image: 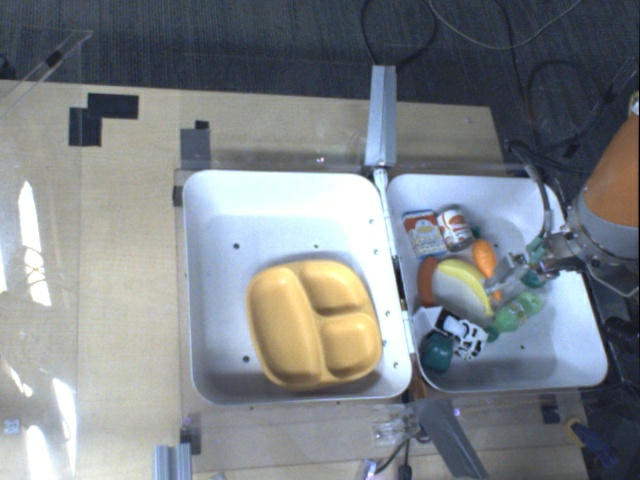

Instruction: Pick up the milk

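The milk [463, 336] is a small white carton with black cow patches, lying near the front of the right bin [560, 363], next to a dark green cup [437, 350]. My gripper [507, 278] hovers low over the middle of that bin, up and to the right of the milk and apart from it. Its fingers [513, 263] point left toward a yellow banana [462, 282] and stand open with nothing held between them. A green bottle [517, 313] lies just below the gripper.
Also in the right bin are a red-and-white carton [424, 234], a small can [456, 226], an orange carrot [484, 258] and a red item [428, 280]. The left bin [215, 268] holds a yellow compartment tray [313, 320]. A metal divider post [382, 118] stands between the bins.
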`<state>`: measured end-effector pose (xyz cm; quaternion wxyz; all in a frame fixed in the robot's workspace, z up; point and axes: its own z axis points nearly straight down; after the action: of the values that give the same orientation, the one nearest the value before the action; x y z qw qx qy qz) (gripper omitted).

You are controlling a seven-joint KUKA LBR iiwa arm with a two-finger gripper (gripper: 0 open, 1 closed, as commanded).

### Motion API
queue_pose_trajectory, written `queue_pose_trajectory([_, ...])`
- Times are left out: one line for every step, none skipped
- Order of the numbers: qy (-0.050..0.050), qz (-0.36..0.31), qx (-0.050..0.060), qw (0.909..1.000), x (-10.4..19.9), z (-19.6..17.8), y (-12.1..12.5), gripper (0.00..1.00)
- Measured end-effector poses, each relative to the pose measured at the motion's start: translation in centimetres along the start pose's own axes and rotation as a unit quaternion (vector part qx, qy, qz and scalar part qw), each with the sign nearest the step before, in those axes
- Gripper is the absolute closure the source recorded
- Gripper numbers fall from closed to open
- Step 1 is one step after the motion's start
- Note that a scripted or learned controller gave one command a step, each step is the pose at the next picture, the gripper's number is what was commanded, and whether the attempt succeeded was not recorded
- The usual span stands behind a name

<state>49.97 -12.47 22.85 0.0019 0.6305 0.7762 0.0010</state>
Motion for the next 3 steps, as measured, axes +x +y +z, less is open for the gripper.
queue_pose_trajectory([0.001,0.03,0.001,0.9995,7.4,4.4,0.3,0.0])
queue_pose_trajectory([0.001,-0.102,0.001,0.9948,3.7,8.7,-0.4,0.0])
queue_pose_trajectory([0.001,-0.097,-0.007,0.9952,3.9,11.3,0.1,0.0])
